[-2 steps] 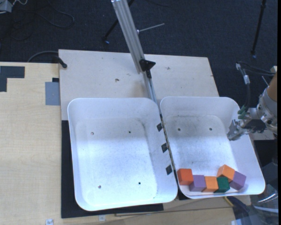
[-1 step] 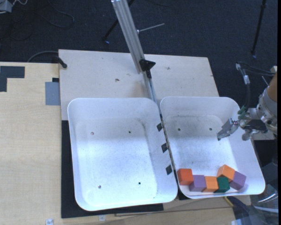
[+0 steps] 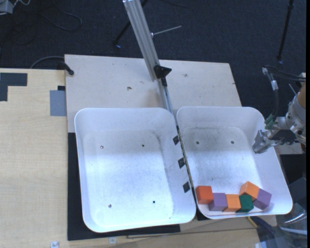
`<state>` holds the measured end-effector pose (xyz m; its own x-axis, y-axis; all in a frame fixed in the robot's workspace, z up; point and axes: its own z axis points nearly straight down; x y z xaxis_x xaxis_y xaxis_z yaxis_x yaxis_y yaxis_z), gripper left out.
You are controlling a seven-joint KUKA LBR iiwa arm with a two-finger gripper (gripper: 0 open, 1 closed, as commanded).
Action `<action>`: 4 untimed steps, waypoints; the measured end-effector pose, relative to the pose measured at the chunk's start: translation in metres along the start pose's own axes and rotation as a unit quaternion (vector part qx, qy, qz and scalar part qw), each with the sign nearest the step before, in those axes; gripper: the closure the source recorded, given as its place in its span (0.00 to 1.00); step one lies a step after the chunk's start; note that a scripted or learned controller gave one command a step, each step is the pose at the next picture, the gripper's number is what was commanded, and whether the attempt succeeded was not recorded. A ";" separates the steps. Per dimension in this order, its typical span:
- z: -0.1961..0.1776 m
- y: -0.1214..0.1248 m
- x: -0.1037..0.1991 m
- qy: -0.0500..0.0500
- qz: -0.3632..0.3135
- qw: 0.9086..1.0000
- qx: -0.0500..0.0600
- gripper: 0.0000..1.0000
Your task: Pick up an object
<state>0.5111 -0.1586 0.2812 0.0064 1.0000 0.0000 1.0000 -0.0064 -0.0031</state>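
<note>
- Gripper (image 3: 260, 142): at the right bin's (image 3: 222, 119) 3 o'clock rim; whether its fingers are spread or pressed together cannot be told, and nothing shows between them.
- Blocks (image 3: 233, 197): clustered at that bin's 5 o'clock corner, well apart from the gripper.
- Left bin (image 3: 93, 119): no blocks.
- Progress: pick judged not yet begun; approach, descent, grasp and lift remain.

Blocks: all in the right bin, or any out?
All in. The blocks sit clustered at the near edge of the right bin, touching one another. The gripper is apart from them, at the bin's right rim.
</note>
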 end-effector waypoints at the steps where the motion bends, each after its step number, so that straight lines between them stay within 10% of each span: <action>1: 0.000 0.000 0.000 0.000 0.000 1.000 0.000 0.00; 2: -0.009 0.000 -0.001 0.000 -0.001 1.000 0.000 1.00; 3: -0.009 0.000 0.000 0.000 -0.001 1.000 0.001 0.00; 4: -0.019 0.000 -0.001 0.000 -0.002 1.000 0.001 1.00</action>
<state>0.5112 -0.1598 0.2998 0.0014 1.0000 -0.0006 1.0000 -0.0014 -0.0052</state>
